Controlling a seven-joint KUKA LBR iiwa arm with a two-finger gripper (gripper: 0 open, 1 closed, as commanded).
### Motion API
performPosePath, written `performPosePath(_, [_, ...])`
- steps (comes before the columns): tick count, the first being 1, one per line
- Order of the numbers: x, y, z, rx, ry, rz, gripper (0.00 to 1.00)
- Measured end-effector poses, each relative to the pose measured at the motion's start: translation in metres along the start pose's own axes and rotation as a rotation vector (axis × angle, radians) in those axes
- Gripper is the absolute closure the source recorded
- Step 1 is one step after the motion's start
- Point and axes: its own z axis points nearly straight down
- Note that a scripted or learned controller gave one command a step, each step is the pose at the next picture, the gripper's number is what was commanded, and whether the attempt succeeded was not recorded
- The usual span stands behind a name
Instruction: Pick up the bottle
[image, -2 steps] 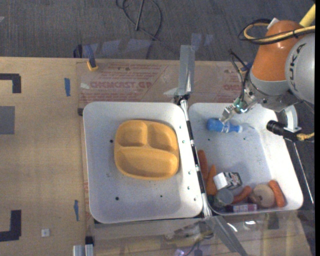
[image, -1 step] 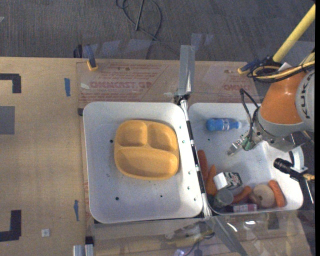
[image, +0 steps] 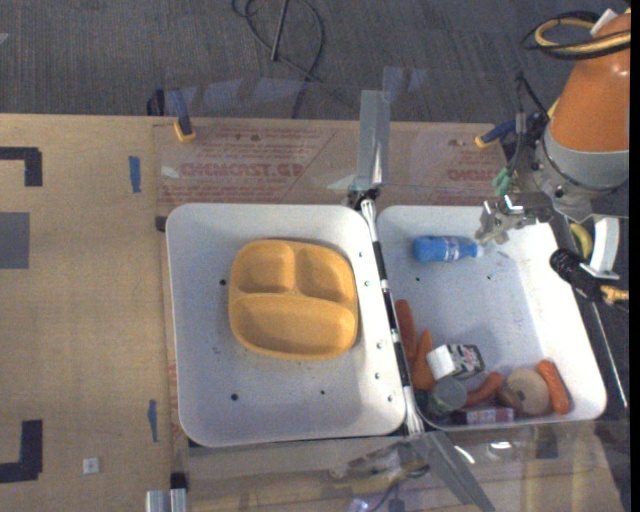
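Observation:
The bottle is blue with a white cap. It lies on its side near the far edge of the right bin, cap pointing right. My gripper hangs at the bin's far right, just beyond the cap end and slightly above it. Nothing is visibly held in it. The grey arm with its orange band comes in from the upper right.
A yellow divided tray lies in the left bin. Carrots, a small white and black box, a grey lid and a beige lump crowd the right bin's near edge. A metal divider stands between the bins.

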Motion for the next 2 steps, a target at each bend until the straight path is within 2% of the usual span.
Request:
performPosePath(1, [-0.036, -0.032, 0.070, 0.005, 0.002, 0.339, 1.00])
performPosePath(2, [0.080, -0.027, 0.024, 0.003, 0.000, 0.555, 1.00])
